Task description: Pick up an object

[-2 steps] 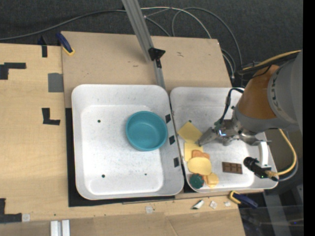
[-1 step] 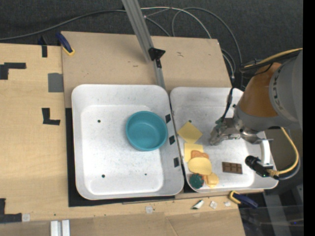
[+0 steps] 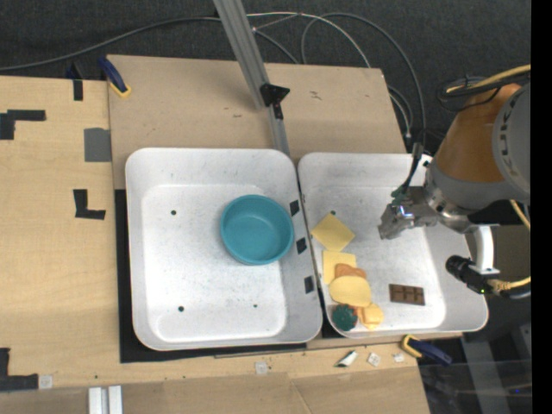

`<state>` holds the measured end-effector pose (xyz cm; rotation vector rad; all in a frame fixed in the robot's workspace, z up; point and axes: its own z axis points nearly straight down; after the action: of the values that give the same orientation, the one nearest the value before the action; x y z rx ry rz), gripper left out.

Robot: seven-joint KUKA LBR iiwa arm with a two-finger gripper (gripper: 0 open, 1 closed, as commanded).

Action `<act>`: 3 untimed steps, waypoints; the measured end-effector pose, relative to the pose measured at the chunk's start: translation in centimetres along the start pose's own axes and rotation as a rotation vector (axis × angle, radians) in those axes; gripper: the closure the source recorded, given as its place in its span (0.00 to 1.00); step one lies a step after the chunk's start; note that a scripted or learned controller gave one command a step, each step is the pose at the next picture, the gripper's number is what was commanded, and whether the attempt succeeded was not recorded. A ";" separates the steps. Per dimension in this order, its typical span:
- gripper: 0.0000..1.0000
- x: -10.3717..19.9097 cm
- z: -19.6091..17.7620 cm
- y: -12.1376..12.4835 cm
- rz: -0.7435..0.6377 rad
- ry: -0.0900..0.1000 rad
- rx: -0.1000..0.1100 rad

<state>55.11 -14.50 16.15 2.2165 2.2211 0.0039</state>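
Note:
My gripper (image 3: 395, 222) hangs over the right bin (image 3: 371, 175), near its middle right, with bare bin floor under it. To its left lies a pale yellow square (image 3: 332, 232). Below that sit a yellow block (image 3: 338, 261), an orange piece (image 3: 348, 272), a round yellow piece (image 3: 351, 291), a small teal ball (image 3: 344, 316) and a small orange-yellow piece (image 3: 372, 316). A brown chocolate bar (image 3: 406, 295) lies below the gripper. A teal bowl (image 3: 256, 229) stands in the left bin (image 3: 172, 179).
A grey metal pole (image 3: 246, 46) slants down to the seam between the bins. Cables (image 3: 345, 33) run along the back of the bench. Clamps sit at the back left (image 3: 115, 76) and front right (image 3: 424, 348).

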 end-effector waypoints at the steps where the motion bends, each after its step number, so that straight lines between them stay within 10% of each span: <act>1: 1.00 0.0 -5.3 0.2 0.000 0.000 0.000; 3: 1.00 9.9 -6.6 1.8 -0.005 0.003 0.005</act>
<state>56.90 -4.59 22.75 2.2144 2.2306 0.0018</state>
